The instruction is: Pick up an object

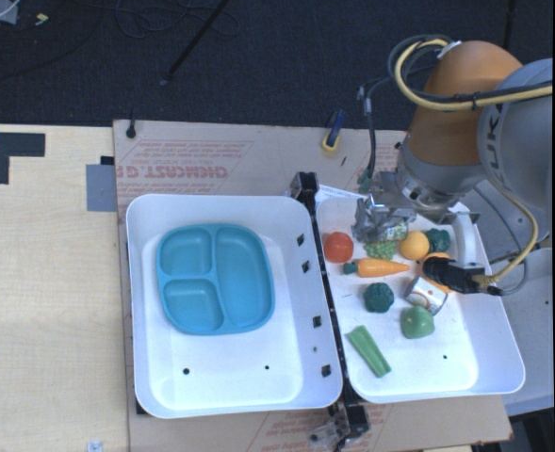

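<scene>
While hovering low over the green grapes (382,249) at twelve o'clock of the right bin (489,347), gripper (379,222) seemingly approaching, not yet lifting; jaw state impossible to tell, next needing a clean close.

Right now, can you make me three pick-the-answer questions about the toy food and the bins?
1. Where is the blue tray?
A. left bin
B. right bin
C. on the bench

2. What colour is the carrot?
A. purple
B. orange
C. white

3. Where is the hand?
A. over the blue tray
B. over the right bin, above the toy food
C. off the bench

Answers:
1 A, it lies flat in the left bin.
2 B, orange with a green end.
3 B, it is by the tomato and grapes.
</scene>
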`<action>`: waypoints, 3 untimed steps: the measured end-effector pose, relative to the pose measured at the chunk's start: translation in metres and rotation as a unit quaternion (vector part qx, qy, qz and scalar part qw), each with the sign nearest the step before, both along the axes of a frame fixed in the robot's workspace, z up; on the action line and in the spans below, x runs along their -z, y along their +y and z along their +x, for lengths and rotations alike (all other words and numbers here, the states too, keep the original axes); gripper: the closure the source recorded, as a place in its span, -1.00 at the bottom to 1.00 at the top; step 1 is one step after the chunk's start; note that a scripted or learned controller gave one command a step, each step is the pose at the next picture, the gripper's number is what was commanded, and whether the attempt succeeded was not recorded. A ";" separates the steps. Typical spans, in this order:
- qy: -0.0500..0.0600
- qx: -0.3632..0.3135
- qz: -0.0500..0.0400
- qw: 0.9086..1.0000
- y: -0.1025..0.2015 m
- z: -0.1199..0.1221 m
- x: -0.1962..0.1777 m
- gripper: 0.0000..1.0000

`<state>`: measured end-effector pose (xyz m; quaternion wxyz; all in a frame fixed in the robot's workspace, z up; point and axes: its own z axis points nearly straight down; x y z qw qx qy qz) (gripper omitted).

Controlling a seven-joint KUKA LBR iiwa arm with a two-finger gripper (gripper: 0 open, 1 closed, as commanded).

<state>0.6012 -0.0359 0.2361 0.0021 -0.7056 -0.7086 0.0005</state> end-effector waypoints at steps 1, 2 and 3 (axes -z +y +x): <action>0.000 0.000 0.000 1.000 0.053 -0.001 -0.001 1.00; 0.001 0.001 -0.001 1.000 0.054 0.001 0.018 1.00; -0.001 0.001 -0.001 1.000 0.057 -0.002 0.004 1.00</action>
